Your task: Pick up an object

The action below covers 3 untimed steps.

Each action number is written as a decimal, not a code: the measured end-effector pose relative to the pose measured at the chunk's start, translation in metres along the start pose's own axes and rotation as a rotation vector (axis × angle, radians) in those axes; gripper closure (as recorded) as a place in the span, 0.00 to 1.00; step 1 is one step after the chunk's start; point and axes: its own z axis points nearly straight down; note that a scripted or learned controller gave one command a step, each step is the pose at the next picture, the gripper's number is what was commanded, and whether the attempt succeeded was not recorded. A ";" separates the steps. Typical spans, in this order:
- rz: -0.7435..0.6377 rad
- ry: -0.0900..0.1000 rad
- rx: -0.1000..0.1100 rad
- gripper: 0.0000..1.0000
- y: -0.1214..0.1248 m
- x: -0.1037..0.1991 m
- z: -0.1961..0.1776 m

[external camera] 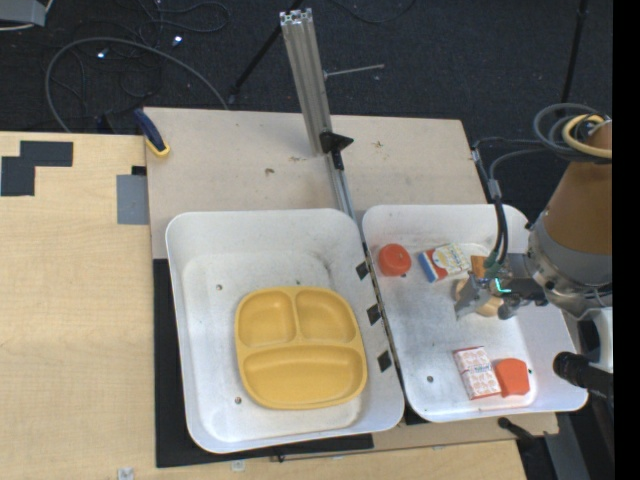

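Below, plywood bench (400,158), black carpet (450,38), cables (110,58)

No lettering, number or brand can be read anywhere in the camera view. The small red, white and blue printed carton (443,261) in the right bin carries coloured printing too small and blurred to make out, and the flat white packet with a red pattern (477,372) near that bin's front edge shows markings that stay illegible.
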 end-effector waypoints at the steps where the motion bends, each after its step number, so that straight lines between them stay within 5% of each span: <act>1: 0.000 0.000 -0.002 0.00 0.000 0.000 -0.001; 3: 0.001 0.001 0.004 0.00 0.013 0.015 0.111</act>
